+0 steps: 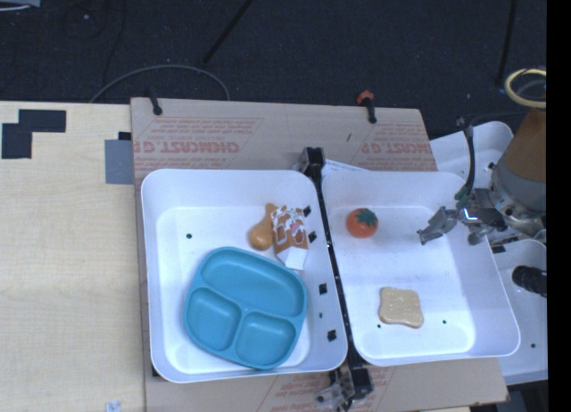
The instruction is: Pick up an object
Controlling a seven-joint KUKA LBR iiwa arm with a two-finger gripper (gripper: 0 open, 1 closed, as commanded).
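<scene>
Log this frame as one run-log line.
gripper: over right bin, holding nothing | tomato: right bin, untouched | toast: right bin | blue tray: left bin | pick: not yet done

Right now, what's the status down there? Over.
Grey two-finger pincer over right white bin, holding nothing. Round orange-red toy fruit nearest, ungrabbed. Flat tan toast piece lies apart. Nothing blocking.

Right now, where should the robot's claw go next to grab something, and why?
Probably left a bit, toward the tomato. The gripper sits over the right bin beside it, holding nothing. The tomato lies nearest; the toast lies farther, toward the bin's near side.
</scene>
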